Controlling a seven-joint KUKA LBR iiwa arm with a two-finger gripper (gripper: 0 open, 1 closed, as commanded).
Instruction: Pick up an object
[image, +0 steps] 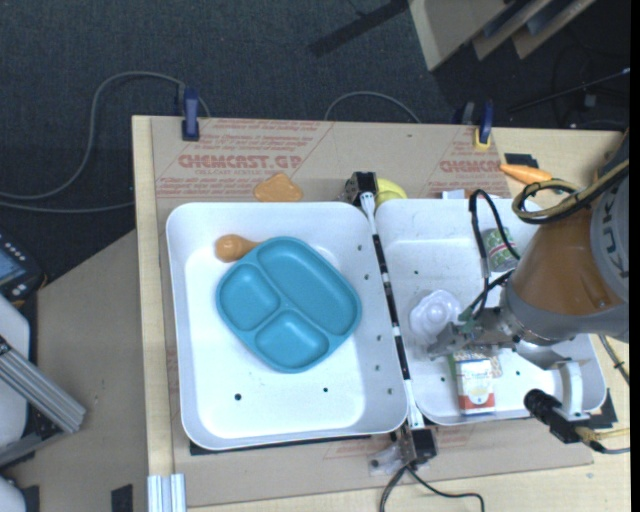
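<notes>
Camera view, fixed above table (150, 300), looking down at a slant. Candidate objects in right bin (440, 250): clear, crumpled plastic item (432, 313) near the bin's middle left; small packet (476, 383) with red and white print lying flat toward the near edge; green-labelled item (497, 247) at the far right, partly behind the arm. End effector (468, 335) low over right bin, between the clear plastic item and the packet, close above both. Open or closed: cannot tell, tip hidden by wrist and cabling. Nothing seen clamped. Arm (565, 270) entering from the right, orange band above the wrist, black cable looped alongside.

Left bin (200, 380): blue divided plate (287, 303) with three compartments, lying flat near the centre. Orange-tan rounded object (234, 246) touching the plate's far left edge.

Outside the bins, on the table beyond the far rims: orange lump (277, 187) behind left bin, yellow object (388, 191) at the gap between bins. Blue clamps (189, 114) on the far table edge.
</notes>
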